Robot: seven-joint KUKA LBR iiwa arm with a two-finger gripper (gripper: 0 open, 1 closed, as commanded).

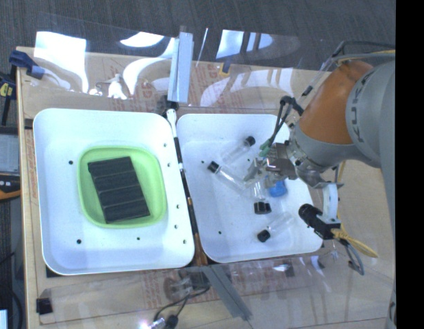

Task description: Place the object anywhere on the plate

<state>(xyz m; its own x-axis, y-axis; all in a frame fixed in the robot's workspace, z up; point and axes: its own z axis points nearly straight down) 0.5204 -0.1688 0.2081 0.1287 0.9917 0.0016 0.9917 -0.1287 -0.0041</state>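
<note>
Grey KUKA arm w/ orange band (342,115) sits highest, reaching in from 3 o'clock over the right shallow white bin (198,204). Its two-finger gripper (270,164) hangs low at the bin's centre-right; can't tell how far apart the jaws are or whether anything sits between them.

Task things: clear plastic vials w/ black caps, 4 that I can count. One (238,151) lies at approx 10 o'clock of the gripper, cap toward 1 o'clock. One (222,171) at 9 o'clock, cap at its left end. One (261,199) just below the gripper at 6 o'clock. One (275,226) further down at 6 o'clock, cap toward 7 o'clock. Small blue object (278,188) just beside the gripper at 5 o'clock; too blurred to ID.

Left white bin (54,238) holds 1 lime-green square plate (155,177), and on it 1 dark ribbed rectangular block (118,188), tilted slightly.
</note>
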